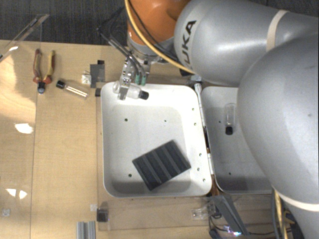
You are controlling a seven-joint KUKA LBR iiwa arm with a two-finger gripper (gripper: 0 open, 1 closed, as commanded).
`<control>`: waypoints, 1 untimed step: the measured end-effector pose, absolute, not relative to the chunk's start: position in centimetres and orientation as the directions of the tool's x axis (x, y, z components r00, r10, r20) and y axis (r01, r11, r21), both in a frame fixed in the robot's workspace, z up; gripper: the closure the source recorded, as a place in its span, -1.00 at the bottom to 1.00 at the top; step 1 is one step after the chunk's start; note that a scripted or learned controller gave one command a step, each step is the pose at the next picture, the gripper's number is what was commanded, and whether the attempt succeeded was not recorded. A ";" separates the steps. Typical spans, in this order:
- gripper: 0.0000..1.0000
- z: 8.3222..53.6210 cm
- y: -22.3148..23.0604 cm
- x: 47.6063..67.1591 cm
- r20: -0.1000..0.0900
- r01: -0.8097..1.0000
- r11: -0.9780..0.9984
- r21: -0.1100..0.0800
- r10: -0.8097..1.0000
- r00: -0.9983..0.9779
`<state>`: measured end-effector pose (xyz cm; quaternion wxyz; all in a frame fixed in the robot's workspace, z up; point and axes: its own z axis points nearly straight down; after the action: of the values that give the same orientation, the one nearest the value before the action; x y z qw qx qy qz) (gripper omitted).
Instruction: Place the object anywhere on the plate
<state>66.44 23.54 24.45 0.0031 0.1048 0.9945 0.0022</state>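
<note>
Vial is sitting clamped crosswise in my pincer at the left bin's back-left corner, well apart from the black ridged plate; my arm is leaning in from the right, wrist pointing down.

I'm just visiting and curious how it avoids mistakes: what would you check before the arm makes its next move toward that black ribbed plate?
1. Black ribbed rectangular plate lies flat in the left white bin: ok.
2. Plate's top fully in view, nothing over it: ok.
3. Small clear tube with black cap sits at the gripper; firmly held: cannot tell.
4. Gripper above the plate: not ok, it hangs at the bin's far corner.
5. Bin floor between gripper and plate free of obstacles: ok.
</note>
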 end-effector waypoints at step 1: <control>1.00 23.1 23.5 66.2 -0.007 0.187 0.982 0.005 0.187 -0.982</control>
<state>66.19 23.53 23.11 0.0036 0.0937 0.9956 0.0021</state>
